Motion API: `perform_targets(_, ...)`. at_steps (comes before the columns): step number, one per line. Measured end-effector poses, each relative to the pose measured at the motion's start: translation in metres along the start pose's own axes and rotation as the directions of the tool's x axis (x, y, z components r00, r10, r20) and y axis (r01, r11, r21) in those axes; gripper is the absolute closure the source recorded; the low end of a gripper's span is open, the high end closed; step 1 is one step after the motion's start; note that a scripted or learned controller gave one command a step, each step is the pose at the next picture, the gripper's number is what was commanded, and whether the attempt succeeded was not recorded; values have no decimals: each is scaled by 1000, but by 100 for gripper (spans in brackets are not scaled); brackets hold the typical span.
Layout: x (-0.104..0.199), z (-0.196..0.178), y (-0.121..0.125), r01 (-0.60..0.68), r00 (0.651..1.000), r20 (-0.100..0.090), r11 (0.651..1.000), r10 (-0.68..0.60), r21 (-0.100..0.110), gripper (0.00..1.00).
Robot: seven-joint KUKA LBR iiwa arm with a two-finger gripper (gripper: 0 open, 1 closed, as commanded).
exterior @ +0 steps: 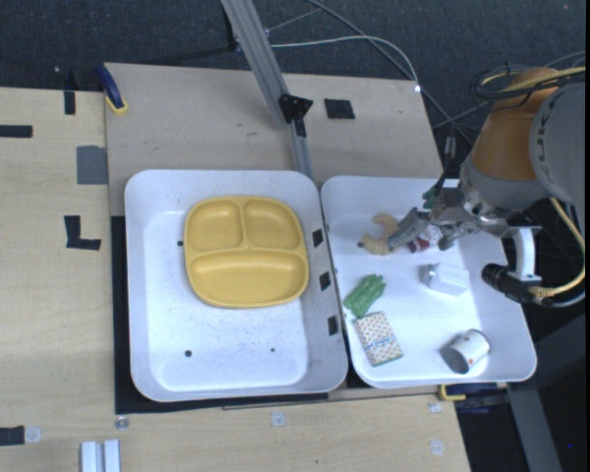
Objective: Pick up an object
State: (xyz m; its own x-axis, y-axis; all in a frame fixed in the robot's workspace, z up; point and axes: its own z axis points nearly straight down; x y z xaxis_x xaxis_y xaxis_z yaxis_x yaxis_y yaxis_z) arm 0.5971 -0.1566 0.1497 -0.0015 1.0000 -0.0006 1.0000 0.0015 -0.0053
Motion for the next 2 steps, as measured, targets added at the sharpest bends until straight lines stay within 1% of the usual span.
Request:
perform_targets(1,2,44,0,0,1000,0,1000,0,0,0)
perform_targets(2,2,64,0,0,1000,2,1000,0,-6,0)
